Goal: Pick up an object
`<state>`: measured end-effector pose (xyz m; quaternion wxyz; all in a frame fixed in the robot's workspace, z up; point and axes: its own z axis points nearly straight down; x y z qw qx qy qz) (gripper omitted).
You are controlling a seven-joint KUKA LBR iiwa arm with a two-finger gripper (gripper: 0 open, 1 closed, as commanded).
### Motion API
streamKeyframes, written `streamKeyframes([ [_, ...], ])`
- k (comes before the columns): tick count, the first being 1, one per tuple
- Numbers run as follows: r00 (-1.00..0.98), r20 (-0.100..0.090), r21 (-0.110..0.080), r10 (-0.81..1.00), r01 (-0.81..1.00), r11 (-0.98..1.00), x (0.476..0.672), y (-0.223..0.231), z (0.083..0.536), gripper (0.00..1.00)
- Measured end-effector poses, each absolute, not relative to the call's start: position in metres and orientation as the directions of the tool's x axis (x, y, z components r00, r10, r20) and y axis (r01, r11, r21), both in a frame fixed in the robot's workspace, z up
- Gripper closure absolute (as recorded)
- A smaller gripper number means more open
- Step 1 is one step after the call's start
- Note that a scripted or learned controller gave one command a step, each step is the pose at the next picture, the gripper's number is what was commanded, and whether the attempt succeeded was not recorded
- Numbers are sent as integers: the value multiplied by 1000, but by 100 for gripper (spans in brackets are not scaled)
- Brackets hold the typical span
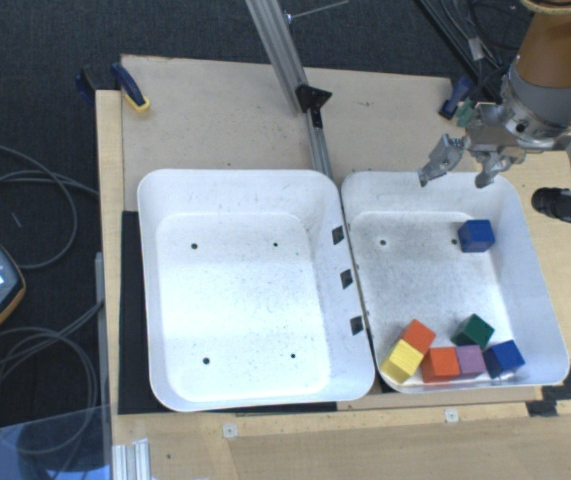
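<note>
Arm: grey KUKA arm with an orange band, reaching in from the right above the far edge of the right bin (535, 268).
Gripper (462, 172): hangs over the far rim of the right bin, fingers spread apart with nothing between them.
Nearest candidate: a lone blue cube (476, 235) on the bin floor near the far right corner, just beside and slightly nearer the camera than the gripper, well apart from the other blocks.
Cluster: along the near edge of the right bin lie a yellow block (402, 360), an orange block (417, 335), a red block (441, 364), a pink block (470, 360), a green block (475, 329) and a second blue block (505, 357), packed close and mostly touching.
Left bin (165, 268): carries no blocks.
Step in hand: judged to be the approach, before any grasp; no object is lifted.
Next move: likely shift toward the lone blue cube, centre the open fingers on opposite faces, descend to the floor, then close. Its isolation makes for a cleaner grasp than the crowded cluster.
</note>
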<state>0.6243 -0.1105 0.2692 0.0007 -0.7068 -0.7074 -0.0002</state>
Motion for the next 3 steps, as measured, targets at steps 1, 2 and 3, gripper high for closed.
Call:
streamKeyframes([
  [1,7,-1,-9,1000,1000,-7,611,-207,166,0],
  [2,0,-1,1,1000,1000,0,615,-216,112,0],
  [3,-2,3,-4,1000,1000,2,591,-181,99,0],
])
